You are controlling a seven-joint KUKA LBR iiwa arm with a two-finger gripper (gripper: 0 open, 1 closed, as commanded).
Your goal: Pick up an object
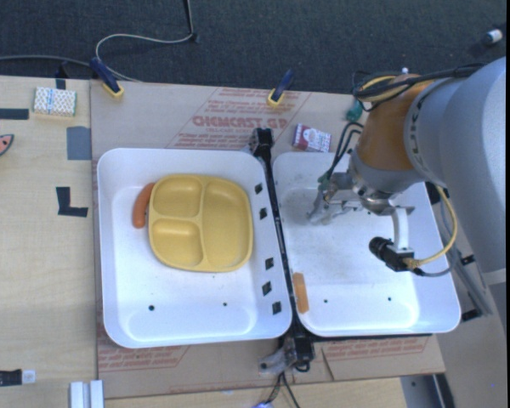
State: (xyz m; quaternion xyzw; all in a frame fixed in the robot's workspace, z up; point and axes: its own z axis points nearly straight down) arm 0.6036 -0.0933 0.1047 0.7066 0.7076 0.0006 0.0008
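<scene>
Landmark: the divider where the two white bins meet. Left of it, the left bin holds a yellow tray, three compartments, lying flat in the upper half; its right edge sits near the divider, with a narrow strip of bare floor between. An orange sausage-shaped piece lies against the tray's far side from the divider, touching or nearly touching its rim. Lower half of this bin's floor is bare. Right of the divider, the right bin has a small orange piece just beside the divider, low on the bin floor, close under the wall. The gripper is over the upper-middle floor of this bin, near the divider and well above the orange piece; fingers point toward the divider, slightly spread, nothing seen between them. Arm covers the bin's upper right; cables loop beside the wrist. Beyond the divider's top end: a small red-white packet on cardboard.
</scene>
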